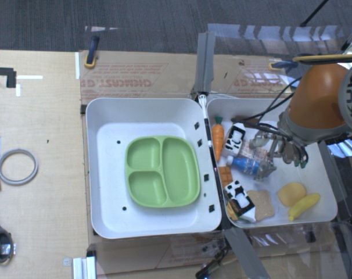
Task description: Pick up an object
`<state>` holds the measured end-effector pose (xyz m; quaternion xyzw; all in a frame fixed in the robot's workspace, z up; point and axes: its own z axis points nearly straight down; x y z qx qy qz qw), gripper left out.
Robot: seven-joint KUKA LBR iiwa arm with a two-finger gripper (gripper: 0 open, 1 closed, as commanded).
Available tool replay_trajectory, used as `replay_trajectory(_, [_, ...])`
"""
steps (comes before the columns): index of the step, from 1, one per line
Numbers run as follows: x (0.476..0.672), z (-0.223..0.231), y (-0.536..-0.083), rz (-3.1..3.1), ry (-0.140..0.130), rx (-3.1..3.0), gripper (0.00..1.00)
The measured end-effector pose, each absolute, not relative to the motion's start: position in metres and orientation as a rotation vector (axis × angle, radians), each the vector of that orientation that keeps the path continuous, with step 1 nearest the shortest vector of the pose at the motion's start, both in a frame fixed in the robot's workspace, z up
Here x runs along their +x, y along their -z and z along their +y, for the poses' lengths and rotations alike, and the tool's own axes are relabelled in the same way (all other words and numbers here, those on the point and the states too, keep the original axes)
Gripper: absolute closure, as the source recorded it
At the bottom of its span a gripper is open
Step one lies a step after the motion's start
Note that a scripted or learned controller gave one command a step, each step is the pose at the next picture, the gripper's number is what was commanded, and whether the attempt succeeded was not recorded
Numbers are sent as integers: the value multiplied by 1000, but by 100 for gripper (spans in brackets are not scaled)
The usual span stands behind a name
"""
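At the far left of the frame a grey ring of tape (pixel 17 166) lies on the pale wooden bench (pixel 42 121), well away from the work. Next comes the left white shallow bin (pixel 100 173), which holds a light green plastic plate with three compartments (pixel 162 171), set near its middle. Right of the divider, the right white shallow bin (pixel 327 179) is crowded: an orange plastic carrot (pixel 218 138) lies along its left wall, a small black-and-white patterned block (pixel 236 138) sits just beside it, and a clear plastic bottle with a blue end (pixel 250 165) lies on its side near the bin's centre. Lower down rest another black-and-white block (pixel 239 195), a tan slice of toy bread (pixel 262 204), a round yellow chip-like piece (pixel 291 193) and a yellow toy banana (pixel 304 206). The grey two-finger gripper (pixel 268 156) hangs low over the bottle – the likeliest thing to be picked – but wiring and glare clutter the spot, so I cannot tell how the claw stands or whether anything is in it. The risks, as I judge them: the smooth round bottle could roll or squirt out as the claw closes, the claw could nudge the neighbouring block or carrot and catch two things, and a closure off-centre could come up with nothing – the crowding is the cause.
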<state>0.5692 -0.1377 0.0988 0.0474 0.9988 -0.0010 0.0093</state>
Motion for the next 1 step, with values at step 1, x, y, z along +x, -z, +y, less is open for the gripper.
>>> replay_trajectory(1, [537,-105,-99,3112,5,258,0])
